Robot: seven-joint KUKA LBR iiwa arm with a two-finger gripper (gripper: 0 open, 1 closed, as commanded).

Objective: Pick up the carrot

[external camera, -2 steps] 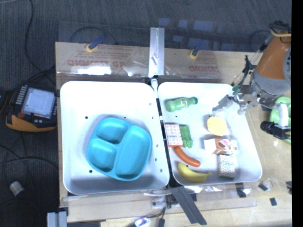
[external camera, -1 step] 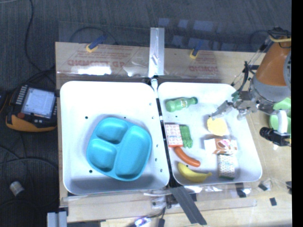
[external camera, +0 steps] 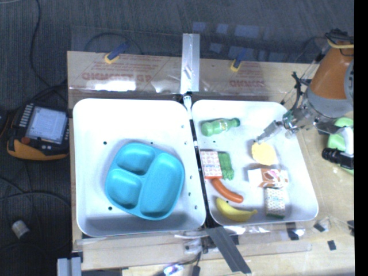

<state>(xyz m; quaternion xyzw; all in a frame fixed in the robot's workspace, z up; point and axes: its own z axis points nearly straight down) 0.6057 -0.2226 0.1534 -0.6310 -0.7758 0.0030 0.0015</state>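
- Gripper [external camera: 265, 134]: over the right bin [external camera: 299, 154], near its upper right; whether the jaws are open or closed cannot be told; nothing visible between them.
- Yellow piece [external camera: 264, 152]: just below the gripper.
- Green bottle [external camera: 219, 126]: left of the gripper, lying flat.
- Carrot [external camera: 226, 191]: in the right bin, lower left of the gripper, just above the banana [external camera: 234, 210].
- Blue tray [external camera: 145, 180]: in the left bin [external camera: 92, 125].

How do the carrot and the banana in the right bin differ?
The carrot is orange-red, slim and nearly straight; the banana is yellow, thicker and curved. The carrot lies above the banana in the camera view, nearer the bin's middle. Both lie flat in the right bin, close together.
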